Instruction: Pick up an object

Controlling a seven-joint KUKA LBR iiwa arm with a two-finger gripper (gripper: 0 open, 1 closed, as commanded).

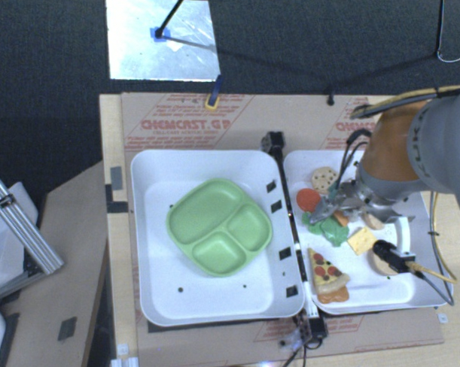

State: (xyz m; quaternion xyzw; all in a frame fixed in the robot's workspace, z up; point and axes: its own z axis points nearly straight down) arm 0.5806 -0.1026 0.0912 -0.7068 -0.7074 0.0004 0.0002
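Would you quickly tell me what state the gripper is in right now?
Gripper: low in the right bin, over the red piece and the green piece; open or closed cannot be told.

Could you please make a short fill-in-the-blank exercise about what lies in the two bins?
1. The green divided plate lies in the ____ bin.
2. The pizza slice lies in the right bin, near its ____ edge.
3. The plate has ____ compartments.
4. The end effector hovers over the ____ bin.

Missing words: left; front; three; right
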